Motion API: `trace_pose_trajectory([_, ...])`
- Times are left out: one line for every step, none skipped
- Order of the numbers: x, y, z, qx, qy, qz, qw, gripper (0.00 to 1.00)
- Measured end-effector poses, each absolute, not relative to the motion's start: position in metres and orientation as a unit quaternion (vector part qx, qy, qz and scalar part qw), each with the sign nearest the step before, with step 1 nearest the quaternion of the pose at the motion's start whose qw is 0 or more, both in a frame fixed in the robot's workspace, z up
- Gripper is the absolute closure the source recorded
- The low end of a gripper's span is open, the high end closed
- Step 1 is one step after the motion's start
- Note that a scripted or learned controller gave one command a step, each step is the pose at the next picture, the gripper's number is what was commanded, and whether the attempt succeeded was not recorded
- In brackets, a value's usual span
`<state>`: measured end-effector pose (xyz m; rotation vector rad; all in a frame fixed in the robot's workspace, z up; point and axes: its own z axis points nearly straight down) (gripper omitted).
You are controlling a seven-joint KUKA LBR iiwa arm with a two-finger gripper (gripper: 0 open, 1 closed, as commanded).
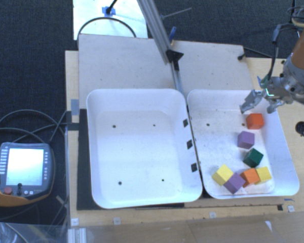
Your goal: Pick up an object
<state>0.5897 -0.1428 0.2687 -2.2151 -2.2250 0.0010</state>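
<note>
Camera view: KUKA arm's gripper (262,101) hangs over the far end of the right bin (213,135), fingers apart w/ nothing between them, just above an orange cube (255,120). That cube lies alone near the bin's far right wall. Below it sit a purple cube (245,138) and a dark green cube (253,158); at the near end a yellow cube (223,174), a second purple cube (234,182), a second orange cube (251,176) and a small yellow cube (263,174) are packed touching. The left bin (137,146) is beside it.

Risks, as a judgement: gripper looks offset toward the far-left of the orange cube, so a straight drop could land one finger on top & push it away, or close on air. The cube is near the wall, so a finger may catch the rim. Going for the near cluster instead could jam fingers btwn touching cubes.
</note>
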Motion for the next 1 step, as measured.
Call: trace_pose_trajectory([0.5904, -0.1428, 0.2708, -0.705, -0.709, -0.0007, -0.001, 0.0])
